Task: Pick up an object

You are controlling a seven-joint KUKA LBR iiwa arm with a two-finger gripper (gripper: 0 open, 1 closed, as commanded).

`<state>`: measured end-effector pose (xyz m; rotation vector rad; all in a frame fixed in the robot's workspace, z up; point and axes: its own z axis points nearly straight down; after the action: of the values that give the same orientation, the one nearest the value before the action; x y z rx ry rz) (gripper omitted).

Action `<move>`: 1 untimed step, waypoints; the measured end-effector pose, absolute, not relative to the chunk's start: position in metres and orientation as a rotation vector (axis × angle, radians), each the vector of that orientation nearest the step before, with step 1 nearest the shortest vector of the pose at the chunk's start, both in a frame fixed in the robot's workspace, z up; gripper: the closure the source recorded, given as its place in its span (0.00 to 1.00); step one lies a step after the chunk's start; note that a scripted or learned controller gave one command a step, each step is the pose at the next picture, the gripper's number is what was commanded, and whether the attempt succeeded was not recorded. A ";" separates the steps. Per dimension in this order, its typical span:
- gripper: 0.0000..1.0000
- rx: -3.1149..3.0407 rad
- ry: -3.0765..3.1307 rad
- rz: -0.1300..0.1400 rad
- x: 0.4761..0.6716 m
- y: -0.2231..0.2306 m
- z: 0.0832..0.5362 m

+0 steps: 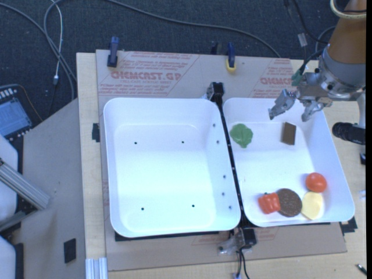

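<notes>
Gripper (295, 104) poised above the brown block (289, 133), nothing lifted yet.

The fingers stand apart and empty, just beyond the block in the right bin (340, 176); the block looks like the likeliest target, though that is a guess. Toward the near side from the block lie a tomato (316, 182), a yellow piece (313, 205), a brown disc (289, 202) and a red piece (269, 203); a green piece (241, 135) sits to the block's left. Descent, grasp and lift all remain.
</notes>
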<state>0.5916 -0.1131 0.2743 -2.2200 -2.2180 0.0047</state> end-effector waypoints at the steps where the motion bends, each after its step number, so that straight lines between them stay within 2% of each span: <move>1: 0.00 -2.213 -2.213 0.013 0.533 -0.087 0.160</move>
<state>0.5334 -0.0870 0.1601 -2.2133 -2.2128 0.0131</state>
